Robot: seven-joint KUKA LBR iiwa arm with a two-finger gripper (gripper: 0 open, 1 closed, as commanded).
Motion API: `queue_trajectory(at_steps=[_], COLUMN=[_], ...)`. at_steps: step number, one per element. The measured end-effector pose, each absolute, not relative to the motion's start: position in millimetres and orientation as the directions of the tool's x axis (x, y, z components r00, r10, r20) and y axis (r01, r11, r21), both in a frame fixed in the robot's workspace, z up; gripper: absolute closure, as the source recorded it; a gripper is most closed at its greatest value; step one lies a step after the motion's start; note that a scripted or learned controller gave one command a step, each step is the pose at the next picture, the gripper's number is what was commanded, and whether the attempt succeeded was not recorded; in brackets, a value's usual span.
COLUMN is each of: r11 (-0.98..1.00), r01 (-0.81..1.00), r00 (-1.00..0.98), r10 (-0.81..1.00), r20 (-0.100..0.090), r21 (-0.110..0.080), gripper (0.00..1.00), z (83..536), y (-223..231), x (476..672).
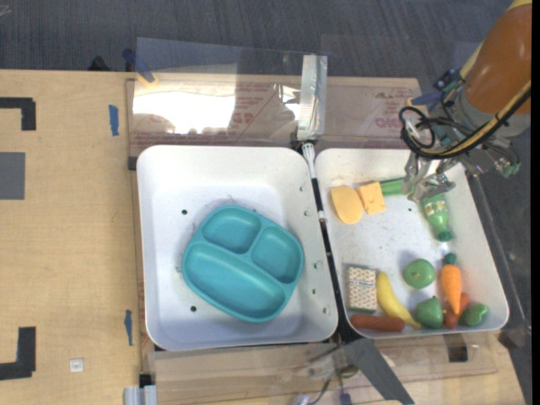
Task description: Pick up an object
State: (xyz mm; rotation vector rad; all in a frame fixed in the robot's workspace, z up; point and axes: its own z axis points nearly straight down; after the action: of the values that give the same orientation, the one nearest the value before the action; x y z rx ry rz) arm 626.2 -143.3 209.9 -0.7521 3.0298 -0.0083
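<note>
From the 1 camera above the bench, I see 2 white bins side by side. The left bin [160, 175] holds a teal divided plate [243, 262] with 3 compartments, lying a little askew. The right bin [494, 264] carries the toy food: a yellow rounded piece [345, 203] touching a yellow cheese wedge [372, 197] near the top, a small printed box [362, 287] beside a banana [390, 296], a red sausage [376, 322] along the near wall, a green apple [419, 272], a carrot [451, 283] and more green pieces in the near right corner.

The arm comes in from the right, orange band high in the corner, cables looped below it. The gripper [424, 180] sits low over the far right part of that bin, just above a green bottle [437, 213], with a green stick-like piece [391, 186] just to its left. Whether it is spread or pressed together I cannot tell; nothing is plainly pinched.

The bottle looks the likeliest target. I'd judge it light, hollow, stiff plastic, smooth and rounded, so it may roll or squirt out sideways. Closing across its narrower body, square to its long axis, seems the safest hold, keeping clear of the bin wall nearby.
</note>
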Motion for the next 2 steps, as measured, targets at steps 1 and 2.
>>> queue_trajectory(at_steps=[1,2], r11=[0.951,0.993], r01=[-0.309,-0.118], r00=[-0.951,-0.993], r10=[-0.309,-0.118], r20=[-0.014,-0.013], r21=[-0.003,-0.001], gripper=[1.00,1.00], z=[259,300], y=[-80,-73], x=[634.4,666.1])
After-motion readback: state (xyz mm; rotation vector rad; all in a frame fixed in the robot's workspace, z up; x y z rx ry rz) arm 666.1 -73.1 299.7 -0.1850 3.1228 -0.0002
